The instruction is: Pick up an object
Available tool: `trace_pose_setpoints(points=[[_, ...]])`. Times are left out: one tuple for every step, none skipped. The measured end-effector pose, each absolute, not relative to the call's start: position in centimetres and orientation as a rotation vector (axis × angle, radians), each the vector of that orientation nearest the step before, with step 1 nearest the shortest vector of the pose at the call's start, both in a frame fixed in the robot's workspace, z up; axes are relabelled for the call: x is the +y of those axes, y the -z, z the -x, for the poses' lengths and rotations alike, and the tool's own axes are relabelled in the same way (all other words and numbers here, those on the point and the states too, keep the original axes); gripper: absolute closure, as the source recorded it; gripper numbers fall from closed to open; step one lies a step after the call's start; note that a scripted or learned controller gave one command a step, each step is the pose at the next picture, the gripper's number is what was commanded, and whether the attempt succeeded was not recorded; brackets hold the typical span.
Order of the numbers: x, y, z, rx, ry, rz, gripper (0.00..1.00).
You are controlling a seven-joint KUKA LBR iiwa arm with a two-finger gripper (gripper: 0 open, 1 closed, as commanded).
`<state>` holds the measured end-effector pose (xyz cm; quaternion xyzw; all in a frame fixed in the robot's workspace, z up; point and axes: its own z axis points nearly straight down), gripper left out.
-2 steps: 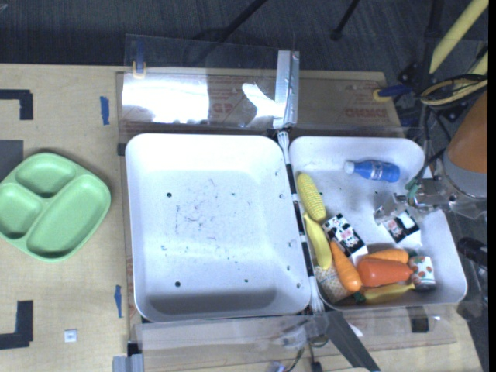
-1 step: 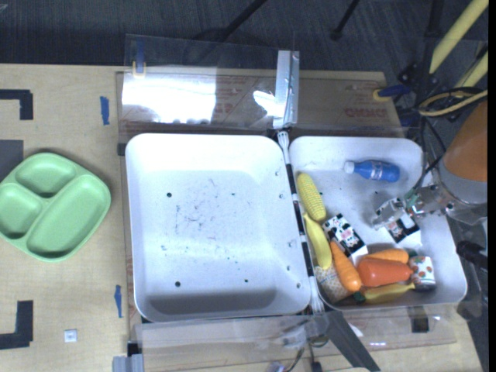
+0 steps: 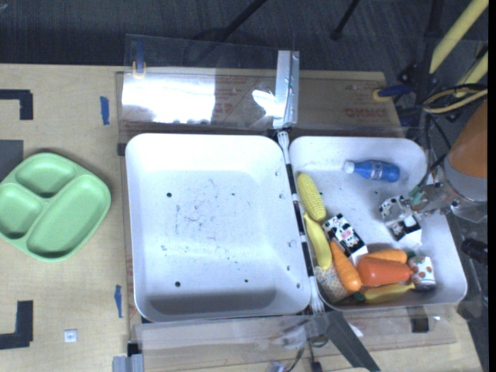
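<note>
The right bin [image 3: 442,246] holds a pile of toys. A blue bottle [image 3: 373,170] lies near its far wall. A yellow corn cob [image 3: 311,194] and a banana [image 3: 316,240] lie along its left wall. Beside them are a black-and-white cow toy [image 3: 346,235], an orange carrot [image 3: 346,266], a red-orange pepper [image 3: 384,269] and a small red, white and green item [image 3: 423,270]. My gripper [image 3: 399,215] reaches in from the right, low over the bin's right half, just above the pepper and below the bottle. Nothing is visibly held in it.
The left bin [image 3: 147,161] sits next to the right one. A green divided plate [image 3: 53,205] rests on the bench at the far left. A clear plastic sheet [image 3: 201,91] stands behind the bins. Cables [image 3: 449,95] hang at the upper right.
</note>
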<state>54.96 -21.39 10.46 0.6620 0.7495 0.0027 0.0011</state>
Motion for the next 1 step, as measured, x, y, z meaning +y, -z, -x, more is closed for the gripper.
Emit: trace_pose_setpoints(points=[[-14.23,-22.90,-57.93,2.403,-0.001,-2.021,1.00]])
